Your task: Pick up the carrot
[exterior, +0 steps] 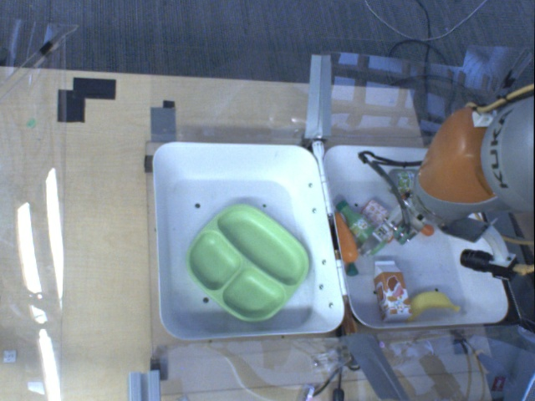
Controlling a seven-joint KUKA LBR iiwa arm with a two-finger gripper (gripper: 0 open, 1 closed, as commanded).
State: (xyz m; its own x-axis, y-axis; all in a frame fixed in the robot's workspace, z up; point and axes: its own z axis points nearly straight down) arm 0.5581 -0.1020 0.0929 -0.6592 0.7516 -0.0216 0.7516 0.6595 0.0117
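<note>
My jaws [407, 221] hang low over the right bin [493, 307], under the grey wrist and the orange band [456, 161] of my arm, which comes in from the right. I cannot tell how the jaws stand, since the wrist hides most of them from above. They sit near the middle of that bin, just beside a small packet with green print [361, 222] and over a clutter of small parts I cannot make out.

The carrot [346, 239] lies in the right bin against its left wall, a little apart from my jaws on their left. Its long axis runs roughly along that wall, from the far side of the bin toward the near side; the orange body is farther back, and the end nearer the camera looks darker and greenish.

I count one carrot, one banana [435, 303] toward the near edge of the right bin, and one small brown-and-white carton [389, 293] touching or just beside the banana on its left. There are two white bins. The left bin [180, 178] holds one green plate [248, 261] divided into three compartments, lying tilted across the floor of the bin.

Both bins sit side by side on a pale wooden worktop [84, 249], with black tape marks [84, 97] near its far left part. Beyond the worktop is dark blue-grey carpet [209, 15], with a thin cable [426, 11] looping over it at the upper right.
</note>
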